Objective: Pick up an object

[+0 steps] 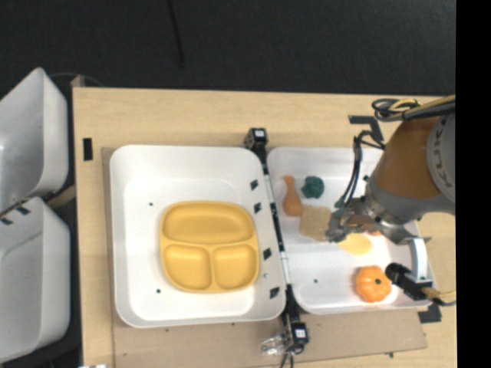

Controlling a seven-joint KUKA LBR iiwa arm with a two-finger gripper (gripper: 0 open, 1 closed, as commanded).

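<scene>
Two bins sit side by side on the worktop [92, 205]. In the left bin [130, 228] lies a divided tray [209, 245]. The right bin [330, 294] holds a ball [312, 187] at the far side, a carrot-like piece [291, 196] just left of it, a flat block [314, 222] nearer, a disc [355, 243] right of the block, and a pumpkin [371, 284] nearest. The tool [341, 225] hangs between block and disc.

- A pale wooden desk [184, 117] carries everything.
- Directly on it, two shallow white plastic bins sit side by side, touching along the middle: the left bin [130, 228] and the right bin [322, 294].
</scene>
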